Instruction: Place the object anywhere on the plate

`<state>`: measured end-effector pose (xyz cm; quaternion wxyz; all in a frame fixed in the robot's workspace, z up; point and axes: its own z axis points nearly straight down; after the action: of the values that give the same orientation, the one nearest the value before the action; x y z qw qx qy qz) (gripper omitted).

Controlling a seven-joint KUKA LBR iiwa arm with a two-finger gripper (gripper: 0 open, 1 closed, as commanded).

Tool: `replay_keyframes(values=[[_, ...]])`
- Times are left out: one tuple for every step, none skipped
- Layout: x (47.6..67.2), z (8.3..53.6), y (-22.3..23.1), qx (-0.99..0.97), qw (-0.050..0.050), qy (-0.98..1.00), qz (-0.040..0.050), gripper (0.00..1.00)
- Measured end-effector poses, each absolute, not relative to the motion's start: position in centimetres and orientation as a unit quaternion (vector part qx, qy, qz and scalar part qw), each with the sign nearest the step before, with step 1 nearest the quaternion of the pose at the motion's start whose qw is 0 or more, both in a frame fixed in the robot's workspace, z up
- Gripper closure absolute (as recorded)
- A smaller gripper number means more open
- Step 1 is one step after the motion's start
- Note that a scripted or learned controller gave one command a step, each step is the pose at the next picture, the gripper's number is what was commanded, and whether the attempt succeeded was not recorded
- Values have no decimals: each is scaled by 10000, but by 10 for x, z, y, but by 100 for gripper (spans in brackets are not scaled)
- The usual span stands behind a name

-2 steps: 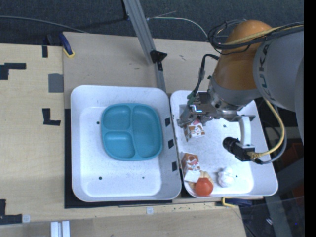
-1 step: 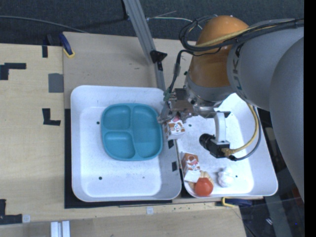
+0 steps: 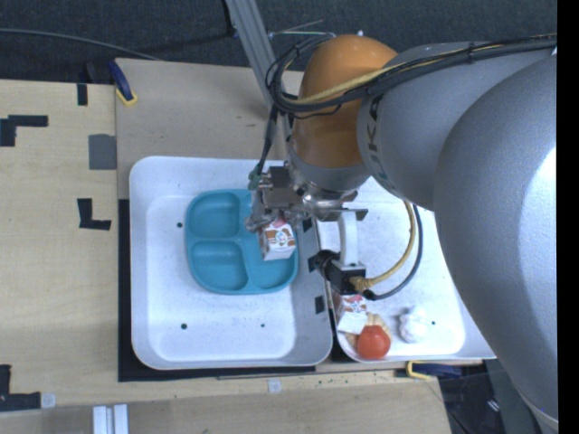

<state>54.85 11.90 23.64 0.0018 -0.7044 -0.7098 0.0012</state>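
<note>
Object: small white carton (image 3: 279, 241) with red-brown print, tilted, over the plate's right edge.
Plate: blue, divided into compartments (image 3: 222, 242), lying flat in the left bin.

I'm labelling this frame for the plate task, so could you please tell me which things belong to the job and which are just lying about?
Belonging to the job:
- blue plate, in the left bin
- small carton, at the plate's right edge, under the gripper

Lying about:
- red tomato-like item, in the right bin
- small white object, beside it
</note>
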Motion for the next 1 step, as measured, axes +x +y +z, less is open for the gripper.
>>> replay_keyframes(values=[[538,232,158,-7048,15,-7094,16,100]])
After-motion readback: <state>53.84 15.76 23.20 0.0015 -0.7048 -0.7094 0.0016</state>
